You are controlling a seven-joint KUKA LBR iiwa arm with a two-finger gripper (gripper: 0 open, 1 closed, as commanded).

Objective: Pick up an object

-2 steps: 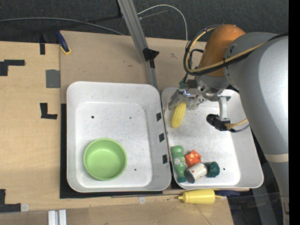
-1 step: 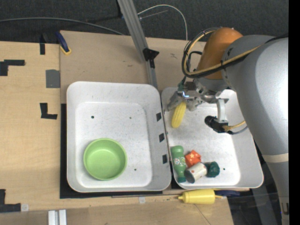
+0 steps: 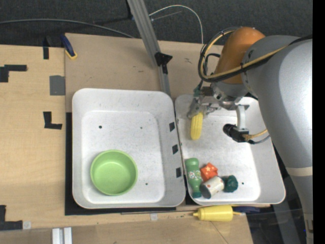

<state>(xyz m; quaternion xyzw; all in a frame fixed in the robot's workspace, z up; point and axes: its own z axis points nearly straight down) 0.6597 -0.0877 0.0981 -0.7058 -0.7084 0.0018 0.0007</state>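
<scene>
Yellow corn cob point(image 3: 196, 125) upright-tilted near right bin's left wall.

There are no words, numbers or signs to read here. The green bottle point(image 3: 192, 176), lying in the right bin point(image 3: 254, 187), has a pale patch with tiny marks on it, but they are too small and blurry to make out.
</scene>
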